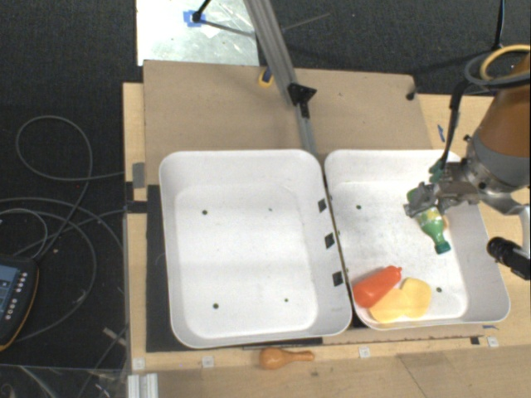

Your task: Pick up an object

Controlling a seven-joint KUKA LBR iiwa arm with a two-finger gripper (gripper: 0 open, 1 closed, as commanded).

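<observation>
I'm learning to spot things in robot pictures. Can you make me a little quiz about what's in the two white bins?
1. True or false: the orange toy and the yellow toy lie in the left bin.
2. Which colour is the small bottle under the tool? A) blue B) green C) pink
3. Fill in: the little brown thing lies on the bench, just in front of the ___ bin.

Key:
1. False. They lie touching each other in the front corner of the right bin.
2. B, green.
3. Left.
</observation>
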